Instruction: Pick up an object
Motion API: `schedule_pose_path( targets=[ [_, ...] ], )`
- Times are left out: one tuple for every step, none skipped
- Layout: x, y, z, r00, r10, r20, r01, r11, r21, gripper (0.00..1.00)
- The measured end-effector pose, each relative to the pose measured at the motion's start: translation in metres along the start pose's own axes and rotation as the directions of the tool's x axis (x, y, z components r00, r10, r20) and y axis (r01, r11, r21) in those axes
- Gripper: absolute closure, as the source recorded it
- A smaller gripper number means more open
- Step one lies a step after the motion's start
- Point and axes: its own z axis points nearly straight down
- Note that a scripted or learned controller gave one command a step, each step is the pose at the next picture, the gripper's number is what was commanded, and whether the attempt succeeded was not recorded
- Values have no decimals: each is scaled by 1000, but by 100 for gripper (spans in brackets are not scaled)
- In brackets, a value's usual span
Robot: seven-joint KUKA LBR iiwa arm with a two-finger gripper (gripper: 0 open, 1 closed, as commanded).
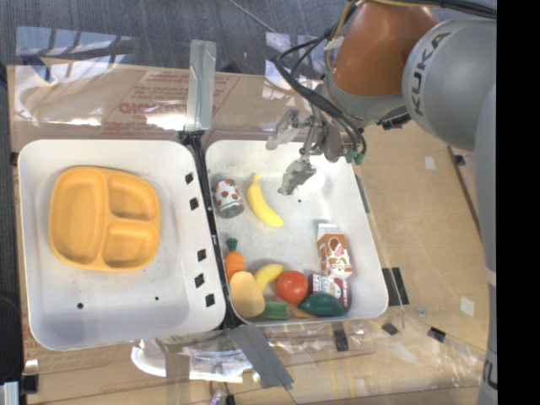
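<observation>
My gripper [293, 156] hangs over the far part of the right bin [368, 226], with the orange-banded wrist [380, 45] above it. Its fingers look spread apart and nothing sits between them. A yellow banana [264, 202] lies just below and left of the gripper, apart from it. A small red-and-white can [227, 197] stands at the bin's left wall. A brown and white carton [334, 254] lies by the right wall.
At the right bin's near end crowd a carrot [234, 261], a small banana [268, 273], a red tomato [291, 286], a pale yellow fruit [246, 294], a green pepper [321, 305] and a red box [331, 285]. The left bin [51, 319] holds a yellow divided tray [103, 218].
</observation>
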Motion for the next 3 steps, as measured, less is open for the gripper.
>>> schedule_pose_path(
  targets=[
    [59, -77, 88, 993, -115, -6, 115, 993, -2, 0],
    [103, -88, 134, 965, -263, 2, 263, 965, 1, 0],
    [43, -41, 134, 936, -353, 3, 353, 936, -2, 0]
  ],
)
